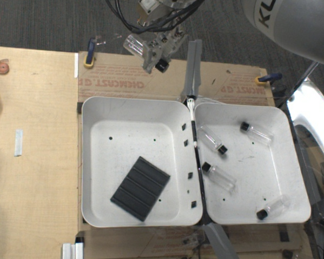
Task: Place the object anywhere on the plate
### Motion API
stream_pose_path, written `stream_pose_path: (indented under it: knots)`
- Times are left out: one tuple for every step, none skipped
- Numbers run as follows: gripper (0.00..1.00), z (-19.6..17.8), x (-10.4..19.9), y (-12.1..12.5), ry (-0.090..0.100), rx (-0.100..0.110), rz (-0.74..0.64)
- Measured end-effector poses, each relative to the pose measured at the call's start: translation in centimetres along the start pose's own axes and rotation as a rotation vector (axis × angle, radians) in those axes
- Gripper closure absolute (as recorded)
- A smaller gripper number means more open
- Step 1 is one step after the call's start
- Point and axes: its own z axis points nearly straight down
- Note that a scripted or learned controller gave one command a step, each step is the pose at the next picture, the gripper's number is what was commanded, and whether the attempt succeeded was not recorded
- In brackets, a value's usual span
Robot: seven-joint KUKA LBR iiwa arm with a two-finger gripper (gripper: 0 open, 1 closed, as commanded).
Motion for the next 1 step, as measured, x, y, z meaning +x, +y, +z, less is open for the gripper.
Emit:
stream_pose_path:
  knots:
    - [1.00,-0.83,0.21,-0.07,-0.005,0.003,0.008]
